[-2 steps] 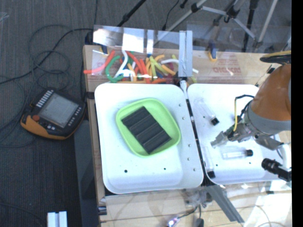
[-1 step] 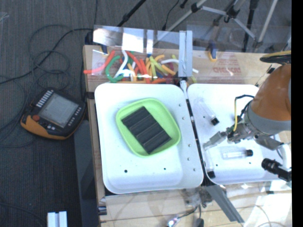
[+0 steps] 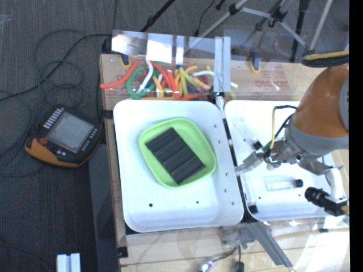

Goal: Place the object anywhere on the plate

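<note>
1. Bench (image 3: 170,248): a wooden surface bearing two shallow white bins side by side.
2. Left bin (image 3: 170,211): holds a green plate (image 3: 150,137) of rounded square outline, set near the middle of the bin.
3. Dark ridged block (image 3: 174,155): a flat, dark grey rectangular object with parallel grooves, lying diagonally on the plate and wholly within its rim.
4. Right bin (image 3: 272,205): touches the left bin along its inner edge; a small clear tube-like item (image 3: 282,183) with a dark end lies on its floor.
5. Arm (image 3: 323,112): enters from the right, its orange band above the grey wrist, positioned over the right bin.
6. Gripper (image 3: 266,154): sits over the right bin, well apart from the plate; whether its hand is released or clenched cannot be told from this angle, and nothing is visibly held in it.
7. Coloured tubes (image 3: 164,79): red, orange, green and white pieces heaped behind the bins, at the far edge of the bench.
8. Handheld control pendant (image 3: 62,136): lies on the dark floor to the left of the bench, with cables trailing from it.
</note>
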You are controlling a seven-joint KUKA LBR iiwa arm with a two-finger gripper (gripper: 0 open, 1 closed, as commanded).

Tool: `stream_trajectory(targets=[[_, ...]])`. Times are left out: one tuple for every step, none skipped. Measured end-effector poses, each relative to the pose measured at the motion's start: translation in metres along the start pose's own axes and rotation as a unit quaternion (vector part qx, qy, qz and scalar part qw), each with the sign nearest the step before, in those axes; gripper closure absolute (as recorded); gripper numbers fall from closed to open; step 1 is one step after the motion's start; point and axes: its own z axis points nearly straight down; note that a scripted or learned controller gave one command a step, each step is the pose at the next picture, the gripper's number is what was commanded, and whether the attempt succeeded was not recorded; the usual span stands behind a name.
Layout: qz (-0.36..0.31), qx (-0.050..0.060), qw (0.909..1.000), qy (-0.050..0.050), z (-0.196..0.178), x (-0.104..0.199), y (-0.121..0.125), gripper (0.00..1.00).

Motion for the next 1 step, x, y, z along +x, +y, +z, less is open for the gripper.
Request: stream_trajectory(targets=[[0.041, 0.000, 0.9992, -0.001, -0.0782, -0.0033, -0.0005, 0.00]])
